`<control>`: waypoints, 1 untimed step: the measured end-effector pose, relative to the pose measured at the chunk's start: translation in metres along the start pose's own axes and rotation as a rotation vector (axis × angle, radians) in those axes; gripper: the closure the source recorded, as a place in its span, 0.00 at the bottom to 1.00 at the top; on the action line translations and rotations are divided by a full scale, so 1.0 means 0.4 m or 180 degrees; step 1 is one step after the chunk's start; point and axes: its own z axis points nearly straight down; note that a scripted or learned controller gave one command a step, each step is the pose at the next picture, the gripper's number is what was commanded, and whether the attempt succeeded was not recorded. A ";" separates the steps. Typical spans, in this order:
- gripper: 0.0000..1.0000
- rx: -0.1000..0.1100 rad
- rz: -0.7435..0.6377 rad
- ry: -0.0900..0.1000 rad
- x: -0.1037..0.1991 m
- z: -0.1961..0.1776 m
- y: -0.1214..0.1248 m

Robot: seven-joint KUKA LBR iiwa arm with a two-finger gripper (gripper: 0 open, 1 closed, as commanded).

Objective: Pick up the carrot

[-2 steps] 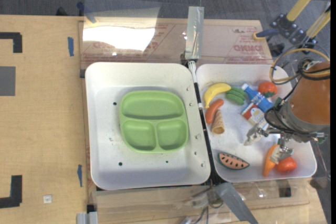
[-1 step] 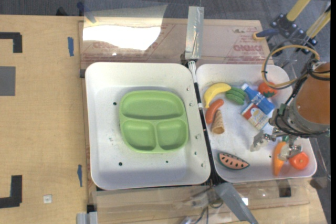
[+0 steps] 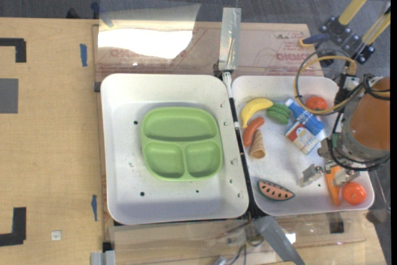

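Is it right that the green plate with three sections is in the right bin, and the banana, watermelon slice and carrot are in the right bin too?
Not quite. The camera view shows the green plate in the left bin, by itself. The rest is right: the banana, watermelon slice and carrot lie in the right bin.

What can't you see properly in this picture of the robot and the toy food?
- Carrot: upper end hidden under the arm, camera view.
- Gripper: fingers too blurred to tell open or shut.
- Tomato: partly crossed by a cable.
- Blue carton: label too small to read.
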 end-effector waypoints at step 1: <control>0.00 -0.0040 -0.1392 -0.0040 0.048 0.001 0.001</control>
